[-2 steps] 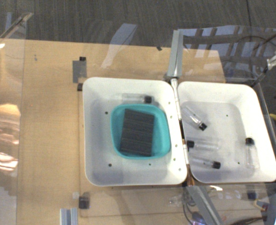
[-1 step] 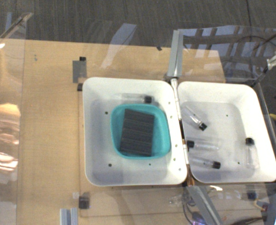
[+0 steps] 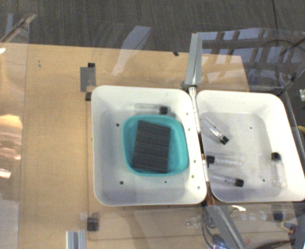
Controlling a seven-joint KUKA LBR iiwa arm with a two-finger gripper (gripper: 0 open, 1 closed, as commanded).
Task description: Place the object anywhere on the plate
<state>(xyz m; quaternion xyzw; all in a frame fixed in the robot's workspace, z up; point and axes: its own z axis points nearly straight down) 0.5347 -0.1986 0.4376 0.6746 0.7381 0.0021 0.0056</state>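
The bench (image 3: 43,154) is a light wooden surface carrying two shallow white bins side by side. The left bin (image 3: 107,139) holds a teal plate (image 3: 179,149) at its centre. A dark ribbed block (image 3: 152,146) lies flat on the plate, well inside its rim. A clear tube with a black cap (image 3: 151,109) lies at 12 o'clock from the plate, just beside its edge, on the bin floor. The right bin (image 3: 256,113) holds four clear black-capped tubes: one (image 3: 215,130) at 10 o'clock, one (image 3: 222,161) at 8 o'clock, one (image 3: 226,180) at 7 o'clock, one (image 3: 276,169) at 4 o'clock.
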